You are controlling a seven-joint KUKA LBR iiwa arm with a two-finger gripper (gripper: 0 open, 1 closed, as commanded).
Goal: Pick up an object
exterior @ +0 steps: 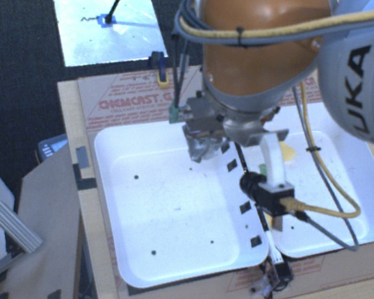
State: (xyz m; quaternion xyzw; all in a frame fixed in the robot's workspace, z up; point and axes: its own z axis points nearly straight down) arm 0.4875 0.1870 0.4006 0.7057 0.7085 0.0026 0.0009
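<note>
- The grey arm [345, 78], with its orange band [262, 21] bulking large, reaches in from the right and hangs low over the two white bins.
- The tool [203, 148] sits at the back of the left bin [154, 256], close to the divide between the bins; I cannot tell how it stands, as the wrist hides most of it.
- No object can be made out in the tool from this angle.
- A yellow object [288, 151] lies in the right bin [373, 214], partly hidden behind a white bracket [272, 160] on the arm; a small green bit [263, 168] shows just beside it.
- A yellow cable [329, 179] loops down from the arm across the right bin.
- The bins rest on a brown printed board [129, 98] on the table [54, 201].
</note>
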